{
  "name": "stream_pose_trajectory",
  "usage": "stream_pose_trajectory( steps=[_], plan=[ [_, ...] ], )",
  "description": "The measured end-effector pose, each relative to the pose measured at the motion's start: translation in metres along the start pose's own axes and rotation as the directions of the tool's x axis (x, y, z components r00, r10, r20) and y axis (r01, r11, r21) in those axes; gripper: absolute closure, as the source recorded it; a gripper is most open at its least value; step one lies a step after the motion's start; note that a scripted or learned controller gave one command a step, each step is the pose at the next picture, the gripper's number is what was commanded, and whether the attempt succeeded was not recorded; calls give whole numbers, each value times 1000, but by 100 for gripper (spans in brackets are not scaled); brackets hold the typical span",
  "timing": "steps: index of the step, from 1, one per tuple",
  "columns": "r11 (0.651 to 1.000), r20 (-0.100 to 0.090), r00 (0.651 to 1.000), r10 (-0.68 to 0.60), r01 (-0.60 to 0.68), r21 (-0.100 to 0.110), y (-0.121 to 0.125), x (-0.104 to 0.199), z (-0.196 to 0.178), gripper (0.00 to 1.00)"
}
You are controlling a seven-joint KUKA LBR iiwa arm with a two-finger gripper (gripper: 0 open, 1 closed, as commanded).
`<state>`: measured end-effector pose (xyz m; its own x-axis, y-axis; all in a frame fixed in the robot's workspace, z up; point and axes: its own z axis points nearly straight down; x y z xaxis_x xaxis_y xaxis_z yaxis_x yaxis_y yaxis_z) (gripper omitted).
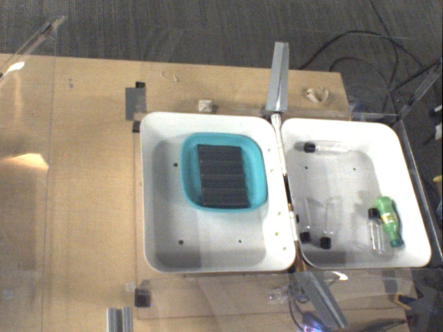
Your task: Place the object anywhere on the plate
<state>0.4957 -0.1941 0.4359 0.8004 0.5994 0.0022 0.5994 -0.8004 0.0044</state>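
From my remote station I log two white bins side by side on the wooden bench [69, 206]. The left bin [159, 247] holds a teal plate [257, 178] with a dark ribbed block [223, 176] lying on it. The right bin [360, 185] holds a green bottle [388, 221] near its right wall, just beside a clear vial [374, 232]. Another clear vial with a black cap [322, 146] lies near the far wall. Two more black-capped clear vials [315, 223] sit near the front left corner.
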Motion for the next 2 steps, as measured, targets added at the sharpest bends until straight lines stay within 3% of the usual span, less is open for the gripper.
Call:
stream_pose_trajectory(
  steps=[2],
  plan=[
    [967,2,967,254,-254,1,4,-13,15,0]
  ],
)
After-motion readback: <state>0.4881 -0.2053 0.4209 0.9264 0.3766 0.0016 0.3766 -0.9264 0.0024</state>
